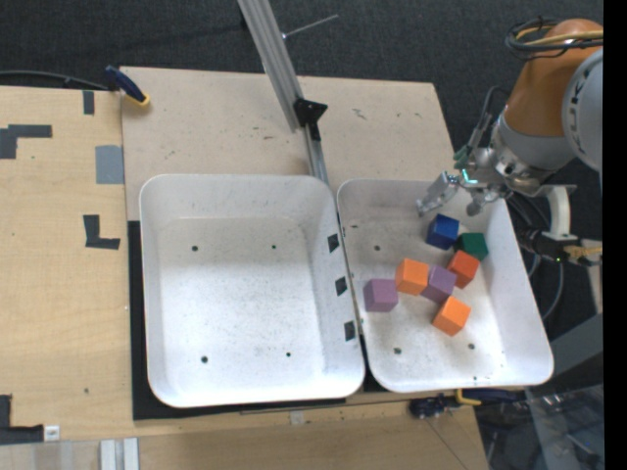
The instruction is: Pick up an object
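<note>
Gripper [454,194] hovered over right bin [519,360] far end, just above blue cube [443,231]; fingers spread apart, nothing between them. Green cube [474,243] beside blue.

The arm [558,86] is a stout rounded body; a broad orange band covers its upper part, with smooth grey casing beside and below it; thin yellow-and-dark cables loop over the top of the orange section; below the grey wrist sits a small cluster of metallic silver parts with a tiny teal-green spot among them; the gripper [453,196] is pale grey metal, slim and angular; thin dark wires run along the wrist.
</note>
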{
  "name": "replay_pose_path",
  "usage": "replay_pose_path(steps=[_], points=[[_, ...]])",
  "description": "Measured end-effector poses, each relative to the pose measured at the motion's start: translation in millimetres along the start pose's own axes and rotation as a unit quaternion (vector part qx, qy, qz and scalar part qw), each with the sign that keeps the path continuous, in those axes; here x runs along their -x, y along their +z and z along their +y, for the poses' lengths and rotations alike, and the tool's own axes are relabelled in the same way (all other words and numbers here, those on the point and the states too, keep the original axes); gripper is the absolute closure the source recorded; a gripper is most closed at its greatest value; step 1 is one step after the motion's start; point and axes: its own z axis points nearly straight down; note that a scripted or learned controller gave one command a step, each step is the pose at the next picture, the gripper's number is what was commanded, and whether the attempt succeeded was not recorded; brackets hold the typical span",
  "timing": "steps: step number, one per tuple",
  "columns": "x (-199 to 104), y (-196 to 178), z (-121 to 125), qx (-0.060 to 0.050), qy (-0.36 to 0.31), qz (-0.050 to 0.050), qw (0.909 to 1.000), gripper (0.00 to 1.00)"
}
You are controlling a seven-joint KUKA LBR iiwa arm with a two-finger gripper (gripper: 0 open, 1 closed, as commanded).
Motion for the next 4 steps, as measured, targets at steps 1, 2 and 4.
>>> replay_pose_path(steps=[1,2,4], points=[[0.1,-3.0,1.1,0.002,-0.001,-0.001,1.0000,0.00],[-7.3,43.2,0.1,0.000,-0.001,-0.001,1.0000,0.00],[4.8,86.5,11.0,0.013,0.000,-0.005,0.9999,0.00]])
